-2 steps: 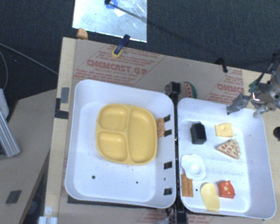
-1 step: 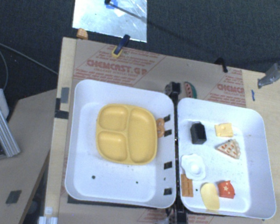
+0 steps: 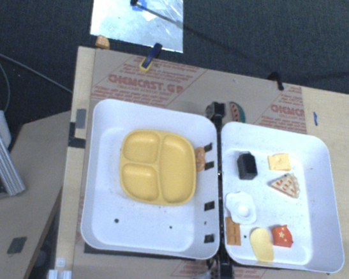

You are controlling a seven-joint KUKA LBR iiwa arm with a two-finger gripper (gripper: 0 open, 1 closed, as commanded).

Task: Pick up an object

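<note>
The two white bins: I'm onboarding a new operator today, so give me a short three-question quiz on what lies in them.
1. True or false: the yellow divided plate lies in the left bin.
2. Which item lies nearest the black block in the right bin? A) fried egg B) red piece C) pizza slice
3. How many compartments does the plate have?

Key: 1 true; 2 C; 3 three.
</note>
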